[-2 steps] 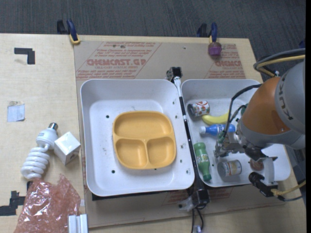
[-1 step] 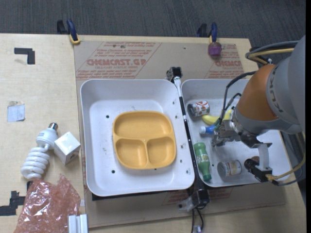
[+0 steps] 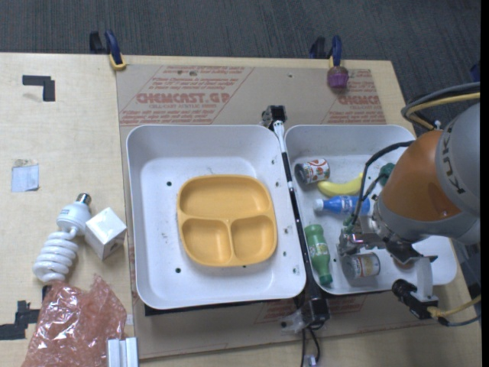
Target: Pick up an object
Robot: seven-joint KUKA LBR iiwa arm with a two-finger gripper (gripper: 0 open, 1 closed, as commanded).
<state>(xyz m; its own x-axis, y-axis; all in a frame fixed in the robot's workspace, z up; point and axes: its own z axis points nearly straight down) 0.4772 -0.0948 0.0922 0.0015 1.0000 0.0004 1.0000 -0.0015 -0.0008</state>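
The right bin holds a small red-and-white can, a yellow banana, a blue-and-white bottle, a green bottle along the left wall, and a silver tin near the front. My gripper hangs low in this bin, right above the silver tin and just right of the green bottle. The grey and orange wrist covers the bin's right half. Nothing is seen lifted off the bin floor.
A yellow divided plate lies in the left bin. On the bench to the left are a spiral light bulb, a white cube and a crumpled pink bag. A purple object sits behind the right bin.
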